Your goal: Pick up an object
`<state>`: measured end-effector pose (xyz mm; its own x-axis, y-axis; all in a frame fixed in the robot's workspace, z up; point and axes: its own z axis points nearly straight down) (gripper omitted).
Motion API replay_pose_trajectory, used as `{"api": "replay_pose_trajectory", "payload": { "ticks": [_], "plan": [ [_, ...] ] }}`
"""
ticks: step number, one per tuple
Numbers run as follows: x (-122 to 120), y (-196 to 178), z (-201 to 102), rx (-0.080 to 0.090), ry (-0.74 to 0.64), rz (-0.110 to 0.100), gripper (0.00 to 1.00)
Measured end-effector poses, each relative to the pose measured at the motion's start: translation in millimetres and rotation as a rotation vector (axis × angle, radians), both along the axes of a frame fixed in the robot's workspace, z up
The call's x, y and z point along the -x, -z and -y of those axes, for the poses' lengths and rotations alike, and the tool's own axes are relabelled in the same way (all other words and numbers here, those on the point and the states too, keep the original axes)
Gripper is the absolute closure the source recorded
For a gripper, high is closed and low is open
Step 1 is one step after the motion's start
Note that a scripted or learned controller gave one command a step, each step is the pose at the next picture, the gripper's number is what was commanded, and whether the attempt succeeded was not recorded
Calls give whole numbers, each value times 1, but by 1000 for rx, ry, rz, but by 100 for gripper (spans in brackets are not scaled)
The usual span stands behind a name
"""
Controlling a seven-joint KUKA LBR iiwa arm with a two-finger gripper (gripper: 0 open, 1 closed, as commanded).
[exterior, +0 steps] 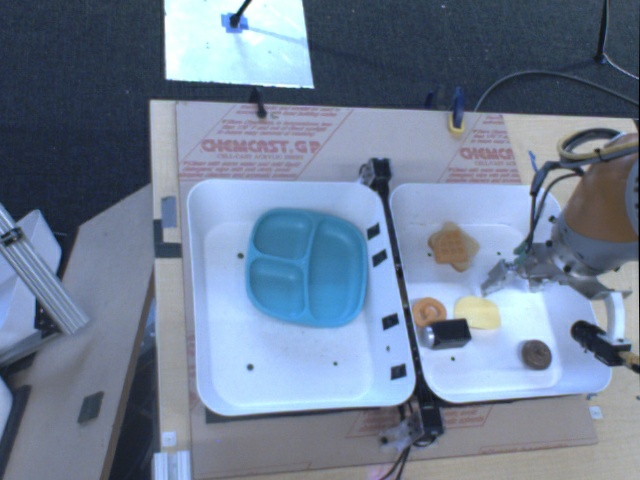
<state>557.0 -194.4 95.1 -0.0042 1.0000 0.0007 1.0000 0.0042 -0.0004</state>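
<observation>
Five small items sit in the right bin (560,373): brown disc (536,354), black block (449,333), yellow piece (479,313), orange ring (429,311), tan cookie (451,245). Claw (497,277) hovers empty above the yellow piece (spread: cannot tell). Risk: block and ring crowd it, a nudge could spoil the grasp. Disc has more room.

Two shallow white bins sit side by side on the bench. The left bin (215,368) holds a blue divided plate (305,268) near its middle. In the right bin (480,200), the gripper (497,276) reaches in from three o'clock — just above a yellow block (479,313). An orange cookie-shaped toy (451,246) lies toward eleven o'clock, an orange ring (429,312) and a black box (447,333) toward eight, a brown disc (536,354) toward five.
</observation>
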Motion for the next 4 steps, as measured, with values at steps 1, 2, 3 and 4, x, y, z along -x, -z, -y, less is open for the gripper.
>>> {"api": "replay_pose_trajectory", "payload": {
  "ticks": [1,2,3,4],
  "plan": [
    [-1,-13,1,2,0,4,100],
    [-2,-77,6,3,0,8,100],
    [-6,-121,10,3,-1,5,100],
    [-7,-174,11,2,-1,5,100]
  ]
}}
